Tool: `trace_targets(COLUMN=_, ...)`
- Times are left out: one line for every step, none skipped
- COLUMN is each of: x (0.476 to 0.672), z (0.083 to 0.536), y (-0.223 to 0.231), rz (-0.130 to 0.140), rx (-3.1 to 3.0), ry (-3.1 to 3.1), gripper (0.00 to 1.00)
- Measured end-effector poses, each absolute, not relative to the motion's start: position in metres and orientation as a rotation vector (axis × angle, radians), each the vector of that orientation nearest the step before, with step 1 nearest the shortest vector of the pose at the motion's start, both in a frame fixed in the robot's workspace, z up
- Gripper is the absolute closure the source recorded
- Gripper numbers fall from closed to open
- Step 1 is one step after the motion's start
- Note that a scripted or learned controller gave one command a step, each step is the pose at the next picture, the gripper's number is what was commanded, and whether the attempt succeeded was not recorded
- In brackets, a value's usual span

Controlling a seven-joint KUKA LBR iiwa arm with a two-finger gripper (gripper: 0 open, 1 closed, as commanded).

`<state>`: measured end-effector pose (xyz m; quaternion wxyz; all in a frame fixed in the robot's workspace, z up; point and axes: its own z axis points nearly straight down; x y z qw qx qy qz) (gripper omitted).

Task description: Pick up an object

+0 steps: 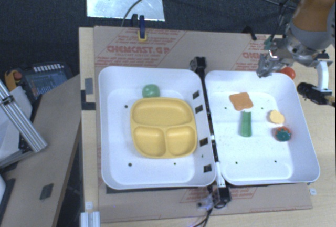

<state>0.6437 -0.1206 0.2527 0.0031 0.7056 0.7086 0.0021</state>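
The right bin holds an orange flat piece, a green stick, a pale yellow lump and a teal-and-red ball. My gripper hangs above the bin's far edge, up and to the right of the orange piece, with nothing seen between its fingers. A red-orange object peeks out just behind the gripper at the bin's far right rim.
The left bin carries a yellow divided tray and a green ball just behind it. Black clips run along the seam between the bins. A cable arcs over the back of the bench.
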Motion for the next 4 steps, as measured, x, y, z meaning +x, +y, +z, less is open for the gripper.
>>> trace_targets(x=0.622, z=0.241, y=-0.070, rz=0.002, rx=2.213, ry=2.232, gripper=1.00)
trace_targets(x=0.611, z=0.228, y=-0.021, rz=0.002, rx=2.213, ry=2.233, gripper=1.00)
trace_targets(x=0.603, z=0.235, y=0.026, rz=0.003, rx=2.212, ry=2.232, gripper=1.00)
trace_targets(x=0.594, z=0.223, y=0.077, rz=0.003, rx=2.212, ry=2.233, gripper=1.00)
